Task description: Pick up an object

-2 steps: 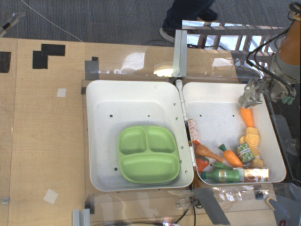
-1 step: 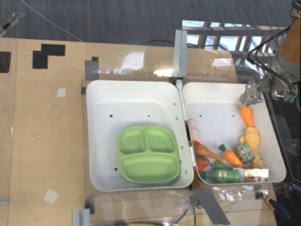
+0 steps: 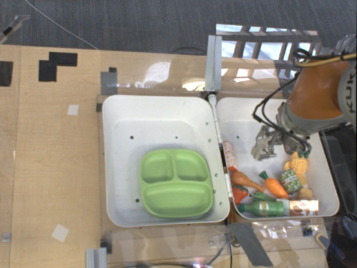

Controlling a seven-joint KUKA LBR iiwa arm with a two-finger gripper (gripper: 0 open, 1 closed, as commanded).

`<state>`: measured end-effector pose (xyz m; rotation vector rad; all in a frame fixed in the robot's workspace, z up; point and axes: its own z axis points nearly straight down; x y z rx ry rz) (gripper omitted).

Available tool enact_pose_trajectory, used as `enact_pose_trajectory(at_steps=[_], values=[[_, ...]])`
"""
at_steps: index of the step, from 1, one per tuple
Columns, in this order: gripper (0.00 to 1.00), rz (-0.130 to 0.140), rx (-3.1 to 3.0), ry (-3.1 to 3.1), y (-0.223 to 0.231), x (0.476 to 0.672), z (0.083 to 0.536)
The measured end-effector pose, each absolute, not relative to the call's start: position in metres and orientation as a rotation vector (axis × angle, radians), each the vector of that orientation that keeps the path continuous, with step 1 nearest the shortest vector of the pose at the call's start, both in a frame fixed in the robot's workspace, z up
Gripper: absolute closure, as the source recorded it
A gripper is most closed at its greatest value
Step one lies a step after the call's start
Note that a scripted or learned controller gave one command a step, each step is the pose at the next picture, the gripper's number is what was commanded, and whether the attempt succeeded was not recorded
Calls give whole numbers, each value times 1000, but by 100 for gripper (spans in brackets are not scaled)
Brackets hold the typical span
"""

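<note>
My gripper (image 3: 263,151) hangs over the middle of the right bin (image 3: 241,121), its grey fingers (image 3: 260,147) pointing down and slightly apart, with nothing between them. Below and right of it lies a pile of toy food along the bin's front: an orange carrot (image 3: 273,186), a longer carrot (image 3: 245,179), a green bottle (image 3: 266,207), a yellow corn cob (image 3: 297,164), a small green packet (image 3: 290,180) and a red-topped item (image 3: 240,194). A narrow red and white packet (image 3: 229,156) lies against the bin's left wall.
The left bin (image 3: 122,121) holds a green divided plate (image 3: 176,182) in its front half. A metal frame (image 3: 262,43) stands behind the right bin. Black cables (image 3: 268,108) loop beside the wrist. Bare wooden bench (image 3: 50,149) stretches to the left.
</note>
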<state>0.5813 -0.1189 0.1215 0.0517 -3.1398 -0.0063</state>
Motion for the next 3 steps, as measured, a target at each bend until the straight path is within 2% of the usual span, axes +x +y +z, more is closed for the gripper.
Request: enact_pose_trajectory(at_steps=[1, 2, 3], values=[[100, 8, 224, -3157, -114, 581, 258], [100, 8, 951, -3008, -146, 584, 100], [100, 16, 1244, -2906, -115, 612, 251]])
